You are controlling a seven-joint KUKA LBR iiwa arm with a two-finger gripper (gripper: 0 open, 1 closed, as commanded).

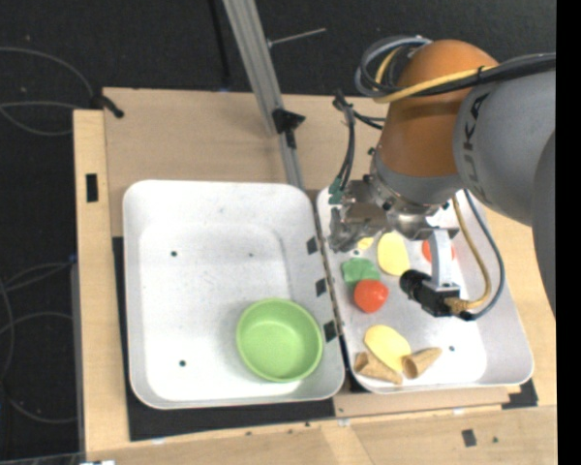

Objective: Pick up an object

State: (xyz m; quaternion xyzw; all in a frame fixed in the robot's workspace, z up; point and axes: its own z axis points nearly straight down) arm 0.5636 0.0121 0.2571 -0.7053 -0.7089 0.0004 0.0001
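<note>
The arm [445, 114] hides the claw [353, 226] (open or not, nobody can tell); just below it, the red tomato [371, 295] looks smooth, round, slippery, best grabbed across its middle.

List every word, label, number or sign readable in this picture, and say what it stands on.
No text reads clearly in this picture.
Arm: a few dark letter-like marks on the grey casing, too partial and blurred to read.
Left bin, right bin, green bowl: no lettering shows.
Red piece, yellow pieces: no labels show.
</note>
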